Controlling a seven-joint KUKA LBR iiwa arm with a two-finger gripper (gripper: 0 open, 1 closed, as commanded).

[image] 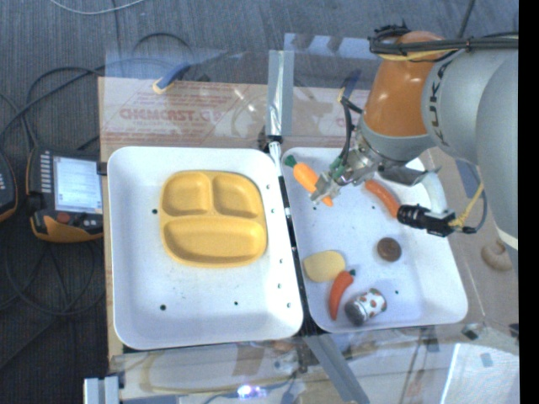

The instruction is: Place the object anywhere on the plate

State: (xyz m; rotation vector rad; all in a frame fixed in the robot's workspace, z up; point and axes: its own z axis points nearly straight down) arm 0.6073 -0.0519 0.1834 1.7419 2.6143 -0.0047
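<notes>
Two bins: yellow plate (214, 218) left; carrots (340, 294), cookie (388, 248), can (365, 306) right.

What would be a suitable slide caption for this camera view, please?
The gripper hovers at a toy carrot in the right bin; the yellow plate sits in the left bin.

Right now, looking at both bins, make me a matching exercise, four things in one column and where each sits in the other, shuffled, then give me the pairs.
Things:
1. yellow divided plate
2. brown round disc
3. carrot with green top
4. silver can

Places:
A. right bin, near its front edge, next to an orange chili-shaped toy
B. right bin, back left corner, beside the gripper
C. left bin, around its middle
D. right bin, around its middle, lying apart from other things

Pairs: 1-C, 2-D, 3-B, 4-A
</notes>
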